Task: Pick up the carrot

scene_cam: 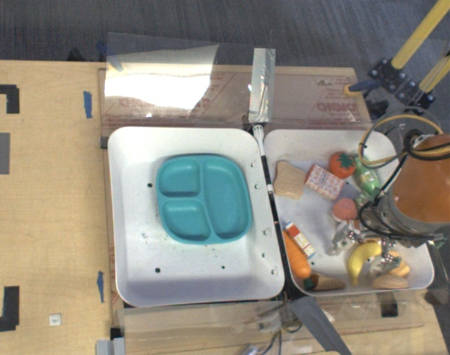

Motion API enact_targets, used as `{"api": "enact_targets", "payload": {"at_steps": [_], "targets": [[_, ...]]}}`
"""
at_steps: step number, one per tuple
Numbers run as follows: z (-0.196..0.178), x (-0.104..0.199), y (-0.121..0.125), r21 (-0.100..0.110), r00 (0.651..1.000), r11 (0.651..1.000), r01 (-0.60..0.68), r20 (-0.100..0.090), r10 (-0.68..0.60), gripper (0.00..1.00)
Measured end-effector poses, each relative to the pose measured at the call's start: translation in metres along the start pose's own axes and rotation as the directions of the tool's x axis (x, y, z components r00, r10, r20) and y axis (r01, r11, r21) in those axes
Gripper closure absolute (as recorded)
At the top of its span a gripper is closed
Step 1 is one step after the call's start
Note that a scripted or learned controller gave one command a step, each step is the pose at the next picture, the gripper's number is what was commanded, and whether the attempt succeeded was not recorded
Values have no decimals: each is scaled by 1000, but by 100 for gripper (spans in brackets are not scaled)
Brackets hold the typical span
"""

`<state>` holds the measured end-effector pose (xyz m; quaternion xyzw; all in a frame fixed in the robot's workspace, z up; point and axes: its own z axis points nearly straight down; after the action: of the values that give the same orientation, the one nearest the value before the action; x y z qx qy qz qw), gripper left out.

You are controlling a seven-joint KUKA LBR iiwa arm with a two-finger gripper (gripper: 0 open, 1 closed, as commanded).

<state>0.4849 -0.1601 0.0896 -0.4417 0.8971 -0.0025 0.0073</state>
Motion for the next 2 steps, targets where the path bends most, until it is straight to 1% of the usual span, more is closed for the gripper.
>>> {"api": "enact_targets", "payload": {"at_steps": [1,2], "targets": [[-13,-5,-2,8,1000,1000,1,8,-1,100],[-89,-8,-21,-1,1000,1000,-23,-4,23,100]]}}
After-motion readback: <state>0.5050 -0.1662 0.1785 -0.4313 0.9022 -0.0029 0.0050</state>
